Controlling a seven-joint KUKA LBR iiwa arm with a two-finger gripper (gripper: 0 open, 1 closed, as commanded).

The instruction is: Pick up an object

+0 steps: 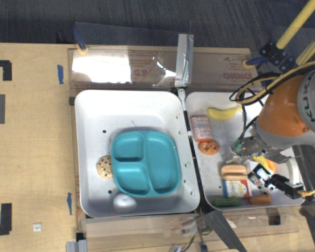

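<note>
My gripper (245,150) hangs low over the right bin (198,102), under the arm's orange band (286,109), and its tip is lost among cables and clutter. Beside it lie an orange disc (209,147) to the left and a tan bun (234,170) just below. Further items in this bin are a yellow banana (224,112), a red-and-white packet (200,127), a small box (236,188), a green pod (227,202) and a red sausage (260,199). I see nothing clearly between the fingers.
The left bin (89,109) holds a teal divided plate (145,163), a cookie (104,166) and a grey puck (124,201). A clear panel and cardboard wall (131,67) stand behind both bins. Cables and a yellow pole (299,20) crowd the right side.
</note>
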